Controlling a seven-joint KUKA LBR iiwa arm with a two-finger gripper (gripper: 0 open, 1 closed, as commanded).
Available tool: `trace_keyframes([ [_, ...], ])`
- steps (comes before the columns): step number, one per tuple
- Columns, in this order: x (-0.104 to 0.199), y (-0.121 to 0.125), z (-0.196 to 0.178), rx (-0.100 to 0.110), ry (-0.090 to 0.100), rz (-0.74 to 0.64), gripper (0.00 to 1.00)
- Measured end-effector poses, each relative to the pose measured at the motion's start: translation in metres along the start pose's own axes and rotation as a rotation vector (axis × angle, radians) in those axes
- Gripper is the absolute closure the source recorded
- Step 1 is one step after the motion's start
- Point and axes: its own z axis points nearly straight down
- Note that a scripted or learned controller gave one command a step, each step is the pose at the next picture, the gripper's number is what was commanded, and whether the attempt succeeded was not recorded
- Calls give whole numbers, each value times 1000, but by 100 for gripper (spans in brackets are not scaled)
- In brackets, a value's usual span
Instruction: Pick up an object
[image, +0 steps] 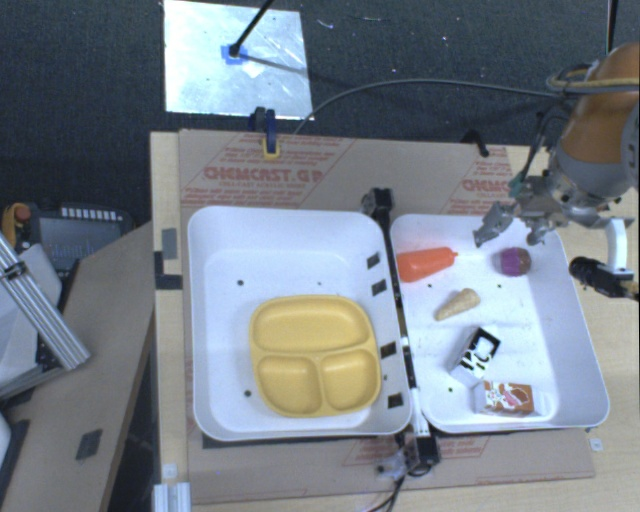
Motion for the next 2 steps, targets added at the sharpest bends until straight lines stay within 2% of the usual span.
trace_keyframes([
  [1,0,3,-8,-12,-2,-2,0],
  [2,2,-4,37,-10,-2,-1,0],
])
